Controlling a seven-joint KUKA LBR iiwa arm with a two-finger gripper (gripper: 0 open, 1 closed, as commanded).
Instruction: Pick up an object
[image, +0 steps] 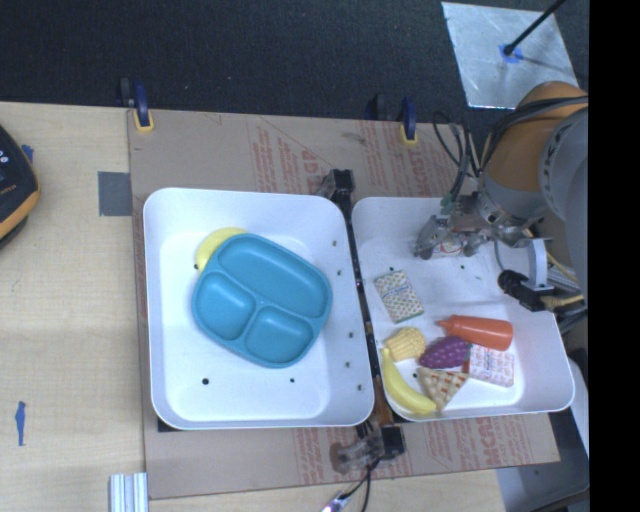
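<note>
The hand (440, 238) hangs over the back of the right bin (545, 395), above bare white floor, with nothing under it; I cannot tell how it is set. Its spot looks like a hover ahead of a pick, because every candidate lies nearer the camera.

The loose toys crowd the front of that bin, probably where they slid or were dropped. Count them: one checkered packet (398, 295) lying alone, closest to the hand; one orange bottle (478, 329) on its side; one purple grape bunch (445, 352) touching it; one corn piece (404, 344); one banana (402, 391) curled along the front wall; one pizza slice (441, 382) tucked between banana and grapes; one red-and-white packet (493, 365) under the bottle.

That makes seven. The lone packet looks the easiest target, since nothing touches it.

The left bin (170, 300) holds two things: one blue divided plate (262, 299), and one yellow item (215, 243) poking out from beneath its far edge, mostly hidden. Both bins sit side by side on the desk (60, 330).
</note>
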